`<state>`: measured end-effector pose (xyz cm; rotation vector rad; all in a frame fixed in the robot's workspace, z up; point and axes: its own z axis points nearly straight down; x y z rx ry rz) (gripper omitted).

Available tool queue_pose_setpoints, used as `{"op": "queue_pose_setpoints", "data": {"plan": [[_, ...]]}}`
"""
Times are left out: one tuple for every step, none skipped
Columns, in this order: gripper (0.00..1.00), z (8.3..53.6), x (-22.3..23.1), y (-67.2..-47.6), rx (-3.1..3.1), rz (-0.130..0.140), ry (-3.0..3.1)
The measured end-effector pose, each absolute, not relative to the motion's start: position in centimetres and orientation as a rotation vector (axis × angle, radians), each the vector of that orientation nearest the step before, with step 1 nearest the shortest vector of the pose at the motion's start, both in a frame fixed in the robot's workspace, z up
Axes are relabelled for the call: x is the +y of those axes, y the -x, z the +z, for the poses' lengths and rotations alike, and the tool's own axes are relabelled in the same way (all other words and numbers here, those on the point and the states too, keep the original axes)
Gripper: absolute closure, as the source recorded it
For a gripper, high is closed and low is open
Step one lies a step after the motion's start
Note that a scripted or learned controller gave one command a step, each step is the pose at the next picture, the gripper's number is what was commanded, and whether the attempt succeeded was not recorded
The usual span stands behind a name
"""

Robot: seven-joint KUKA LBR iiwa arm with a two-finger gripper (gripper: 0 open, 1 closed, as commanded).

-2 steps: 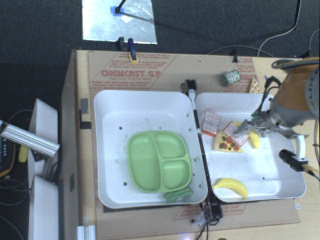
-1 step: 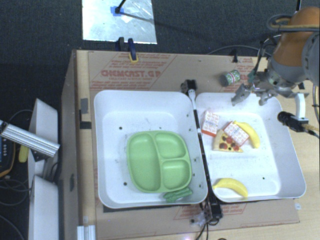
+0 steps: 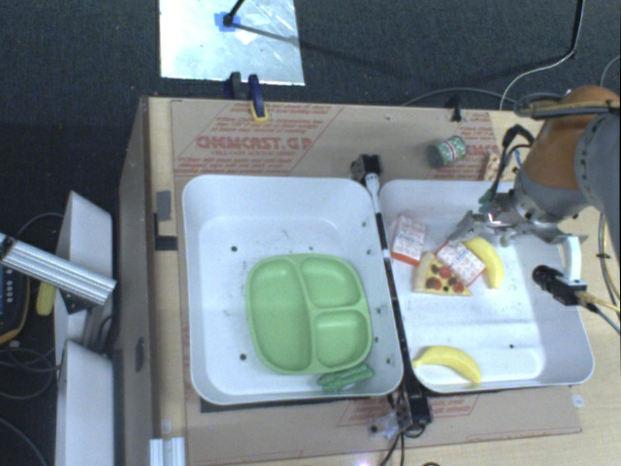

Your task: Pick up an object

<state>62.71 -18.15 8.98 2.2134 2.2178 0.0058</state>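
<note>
**Robot arm low over the right bin, close to a banana**

Overhead slanted view. Nearest the camera, at the front of the right shallow white bin (image 3: 568,352), lies a curved yellow banana (image 3: 448,362). Further back in that bin sit a second yellow banana (image 3: 487,260), a flat toy pizza slice with red dots (image 3: 441,278), and two small red-and-white printed packets, one (image 3: 408,238) to the left and one (image 3: 458,262) partly on the pizza slice. The left shallow white bin (image 3: 209,212) holds a pale green plastic divided plate (image 3: 309,314) with a small green piece (image 3: 344,378) at its front edge.

The grey arm's tool (image 3: 482,219) hangs just behind the second banana and packet. Whether the tool is apart or together cannot be told.

Likely risks: those three items crowd and overlap, so a descent could pinch two at once, slip off the banana's rounded skin, or skid on the flat packet.

Count: two bananas, two packets, one pizza slice, one plate, two bins, all on the desk (image 3: 252,144).
</note>
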Motion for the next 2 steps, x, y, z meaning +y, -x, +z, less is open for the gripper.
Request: {"op": "queue_pose_setpoints", "data": {"plan": [[0.00, 9.2, -19.1, -60.2, 2.211, 0.018, -2.209], [1.00, 10.3, -19.0, -60.3, 2.213, 0.022, -2.206]]}}
